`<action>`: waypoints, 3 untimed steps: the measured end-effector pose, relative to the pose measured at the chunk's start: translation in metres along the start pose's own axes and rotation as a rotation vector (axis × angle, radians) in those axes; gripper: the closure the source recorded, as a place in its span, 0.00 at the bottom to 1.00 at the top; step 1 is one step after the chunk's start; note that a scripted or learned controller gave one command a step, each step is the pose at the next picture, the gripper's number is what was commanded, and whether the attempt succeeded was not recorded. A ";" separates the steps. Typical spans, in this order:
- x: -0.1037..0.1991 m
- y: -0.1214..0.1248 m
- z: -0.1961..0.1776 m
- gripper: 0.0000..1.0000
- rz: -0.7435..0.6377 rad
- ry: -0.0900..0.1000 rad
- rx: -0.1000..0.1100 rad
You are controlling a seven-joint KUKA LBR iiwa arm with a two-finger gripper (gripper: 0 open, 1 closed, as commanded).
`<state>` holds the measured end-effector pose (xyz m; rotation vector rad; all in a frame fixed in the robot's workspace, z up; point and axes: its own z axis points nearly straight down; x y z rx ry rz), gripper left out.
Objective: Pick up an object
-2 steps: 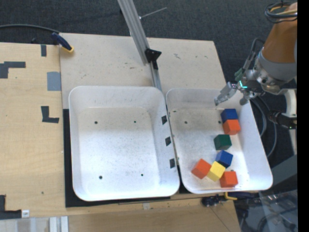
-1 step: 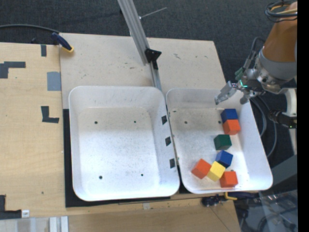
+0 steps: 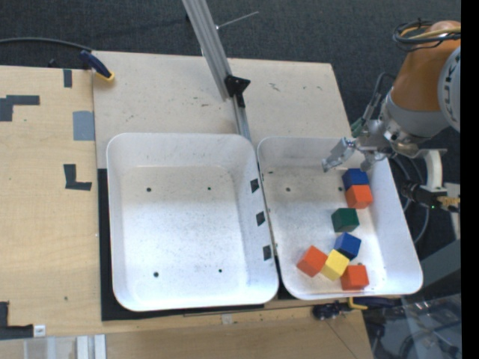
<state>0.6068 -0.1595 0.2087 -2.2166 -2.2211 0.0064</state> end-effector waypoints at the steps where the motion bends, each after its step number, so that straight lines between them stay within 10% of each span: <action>1: -0.001 0.005 0.046 0.00 0.000 0.000 0.000; 2: -0.008 0.001 0.094 0.00 0.001 0.000 0.001; 3: -0.007 0.003 0.081 1.00 -0.001 0.000 -0.003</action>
